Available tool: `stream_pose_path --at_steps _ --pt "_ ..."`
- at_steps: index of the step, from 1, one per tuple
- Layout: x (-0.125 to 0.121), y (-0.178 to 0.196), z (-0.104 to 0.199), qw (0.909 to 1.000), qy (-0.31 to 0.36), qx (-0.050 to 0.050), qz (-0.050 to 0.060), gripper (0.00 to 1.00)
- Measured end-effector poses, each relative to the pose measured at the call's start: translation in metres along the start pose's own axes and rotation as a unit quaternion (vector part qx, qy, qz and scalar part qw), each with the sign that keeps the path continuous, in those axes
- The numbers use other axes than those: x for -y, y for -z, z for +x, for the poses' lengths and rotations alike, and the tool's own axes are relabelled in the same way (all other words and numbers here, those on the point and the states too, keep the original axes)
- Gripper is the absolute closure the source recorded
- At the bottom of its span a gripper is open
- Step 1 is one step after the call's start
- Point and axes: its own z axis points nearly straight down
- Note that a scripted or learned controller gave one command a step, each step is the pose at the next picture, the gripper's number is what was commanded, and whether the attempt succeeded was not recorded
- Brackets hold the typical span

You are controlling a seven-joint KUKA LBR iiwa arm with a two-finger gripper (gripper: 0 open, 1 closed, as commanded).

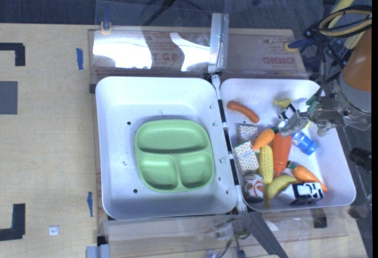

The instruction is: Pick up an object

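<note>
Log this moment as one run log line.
gripper over right bin | grasp unclear | toy food piled | green tray in left bin

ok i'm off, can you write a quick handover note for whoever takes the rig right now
Gripper: low over the right bin, near its upper right, by a small blue object; nothing visibly held, finger state unclear.
Right bin: the toy food pile, with a sausage, an orange carrot, a corn cob, a banana and a few more pieces.
Left bin: a green divided tray.
Done: arm has reached into the right bin.
Left: grasp an object and lift it; no pick confirmed.
</note>
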Motion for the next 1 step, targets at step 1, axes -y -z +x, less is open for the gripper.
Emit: stream_pose_path --at_steps 1 --pt "-0.0315 -0.146 -0.0469 0.9988 -0.048 0.002 -0.004 0.0"
